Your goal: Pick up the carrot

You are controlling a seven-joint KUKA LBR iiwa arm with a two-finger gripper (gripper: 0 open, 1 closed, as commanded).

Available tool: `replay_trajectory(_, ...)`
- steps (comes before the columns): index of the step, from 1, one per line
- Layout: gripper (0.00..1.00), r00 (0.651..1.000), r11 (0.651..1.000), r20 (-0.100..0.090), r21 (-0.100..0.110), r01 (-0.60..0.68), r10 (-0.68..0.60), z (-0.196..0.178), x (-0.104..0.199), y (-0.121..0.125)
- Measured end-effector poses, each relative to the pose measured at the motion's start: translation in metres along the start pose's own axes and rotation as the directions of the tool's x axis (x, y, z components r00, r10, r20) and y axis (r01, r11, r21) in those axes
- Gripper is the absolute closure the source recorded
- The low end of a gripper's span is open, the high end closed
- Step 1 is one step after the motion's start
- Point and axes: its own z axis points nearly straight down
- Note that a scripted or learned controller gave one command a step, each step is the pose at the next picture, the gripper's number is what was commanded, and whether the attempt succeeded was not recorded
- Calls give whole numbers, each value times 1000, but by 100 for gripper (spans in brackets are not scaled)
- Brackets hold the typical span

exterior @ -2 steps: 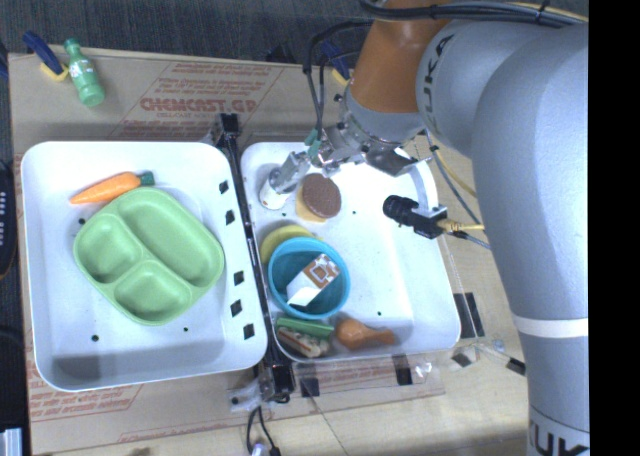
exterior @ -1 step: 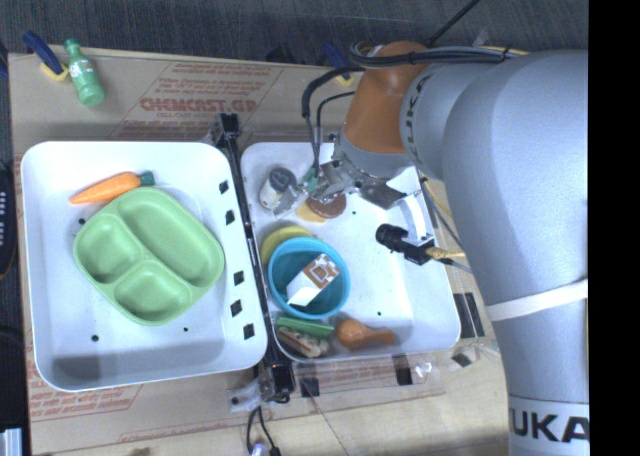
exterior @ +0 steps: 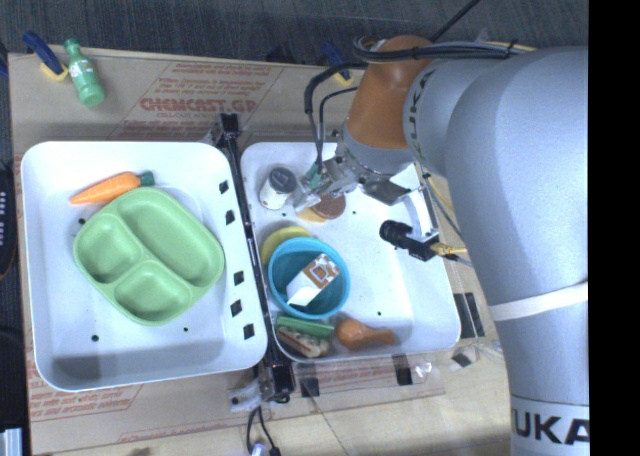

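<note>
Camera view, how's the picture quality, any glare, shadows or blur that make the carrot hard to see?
Camera view: lighting is even and soft; the carrot reads sharp and bright orange against the left bin, beside the green divided plate. Mild shadow pools in that bin's lower-left corner. The arm looms large at the right. The gripper area is cluttered and less crisp.

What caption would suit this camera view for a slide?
Grey KUKA arm's gripper over the right white bin; the orange carrot lies in the left white bin, beside a green divided plate.
</note>
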Motion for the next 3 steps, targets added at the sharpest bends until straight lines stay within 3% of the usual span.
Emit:
replay_trajectory(1,100,996,996,-5,0,87,-87,16,-62,-20)
replay_trajectory(2,0,996,996,-6,-1,89,-89,16,-61,-19)
replay_trajectory(3,0,998,998,-10,5,57,-57,17,10,-12)
